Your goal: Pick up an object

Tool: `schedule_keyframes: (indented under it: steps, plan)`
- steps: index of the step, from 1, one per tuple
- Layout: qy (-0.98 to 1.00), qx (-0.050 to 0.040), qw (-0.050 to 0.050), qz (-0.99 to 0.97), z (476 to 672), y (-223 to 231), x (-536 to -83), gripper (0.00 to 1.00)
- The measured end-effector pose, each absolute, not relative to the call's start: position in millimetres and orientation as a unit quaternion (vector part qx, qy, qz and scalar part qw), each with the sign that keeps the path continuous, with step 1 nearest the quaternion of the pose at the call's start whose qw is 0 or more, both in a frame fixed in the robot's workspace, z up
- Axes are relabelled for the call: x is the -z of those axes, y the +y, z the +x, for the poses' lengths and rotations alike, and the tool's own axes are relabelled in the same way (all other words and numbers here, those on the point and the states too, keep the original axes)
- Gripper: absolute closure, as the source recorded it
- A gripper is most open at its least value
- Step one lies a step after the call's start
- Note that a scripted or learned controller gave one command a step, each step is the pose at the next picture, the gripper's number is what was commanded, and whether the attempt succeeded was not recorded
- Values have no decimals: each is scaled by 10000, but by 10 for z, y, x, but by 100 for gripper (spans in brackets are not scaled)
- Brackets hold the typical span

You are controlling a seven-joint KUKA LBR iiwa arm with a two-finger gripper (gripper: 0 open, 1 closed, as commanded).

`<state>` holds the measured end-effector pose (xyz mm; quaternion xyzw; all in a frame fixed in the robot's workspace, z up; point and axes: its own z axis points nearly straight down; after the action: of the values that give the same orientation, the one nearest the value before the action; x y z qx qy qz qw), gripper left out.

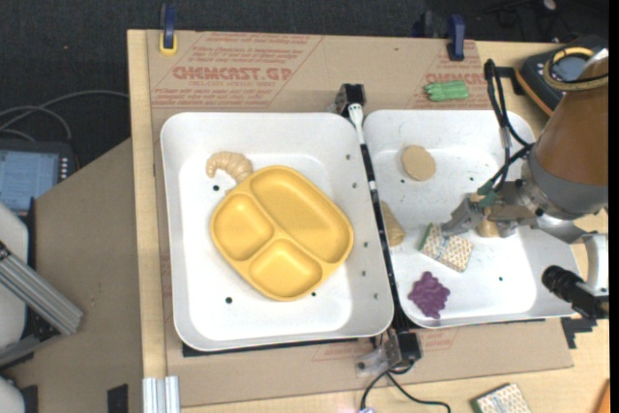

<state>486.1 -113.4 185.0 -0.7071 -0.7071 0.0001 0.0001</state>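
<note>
The right bin (503, 290) holds a round tan cookie (419, 162), a patterned square cracker (448, 250), a purple grape bunch (428, 294) and a tan piece (392, 225) against the divider. My gripper (466, 218) reaches in from the right and hangs low over the bin, just above and to the right of the cracker. A small tan thing (490, 228) lies partly hidden under the wrist. Nothing is visibly held.
In the left bin (184, 237) lie a yellow divided plate (280, 230) and a tan curled pastry (228, 164). A green item (447, 92) rests on the cardboard behind the right bin. Black cables (498, 111) run down beside the arm.
</note>
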Motion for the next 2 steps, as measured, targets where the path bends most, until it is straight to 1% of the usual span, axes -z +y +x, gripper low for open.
schedule_keyframes:
  steps: [1, 2]
  plan:
    - [-7080, 12, -30, -7062, 5582, -1190, -808, 0]
    - [-7064, -15, 36, -7078, 5044, -1140, -841, 0]
